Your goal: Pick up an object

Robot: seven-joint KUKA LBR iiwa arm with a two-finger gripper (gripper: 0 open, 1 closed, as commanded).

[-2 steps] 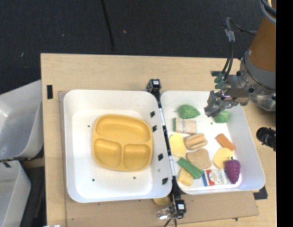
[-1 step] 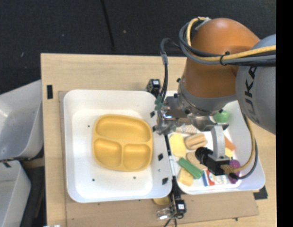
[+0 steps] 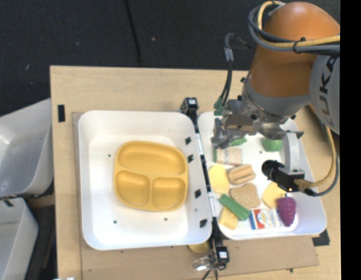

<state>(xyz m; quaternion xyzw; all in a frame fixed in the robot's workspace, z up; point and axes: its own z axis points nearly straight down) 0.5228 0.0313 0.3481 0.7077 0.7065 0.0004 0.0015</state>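
My gripper hangs low over the back left part of the right bin, under the arm's orange band. Right below it lies a pale speckled cracker, and a green piece shows at its right side. In front of these lie a tan bun, a yellow wedge, a brown bread slice, a green stick and a purple grape bunch. The arm hides the bin's back part.
The left bin holds a yellow divided plate. Also in the right bin are a red, white and blue packet, yellow pieces and a green object. A black fitting juts out on the arm's right.
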